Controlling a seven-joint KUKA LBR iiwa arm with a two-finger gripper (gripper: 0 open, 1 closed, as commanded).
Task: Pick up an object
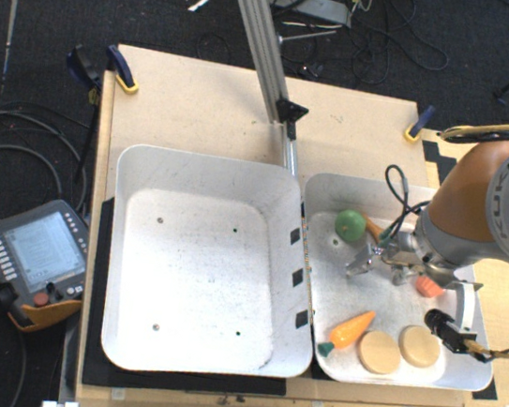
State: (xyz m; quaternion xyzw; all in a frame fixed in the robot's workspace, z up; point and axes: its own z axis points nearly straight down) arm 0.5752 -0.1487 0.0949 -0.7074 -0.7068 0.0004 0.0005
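Gripper (371, 260) low in right bin (331, 200), finger state not discernible. Green ball (350, 224) just up-left of it, nearly touching. Toy carrot (350, 328) lies below, long axis slanting up-right; two tan discs (400, 350) beside it. Left bin (137, 166) holds nothing.

Matt wooden bench (211, 115), smooth white plastic bins (198, 265), glossy orange band (470, 187).
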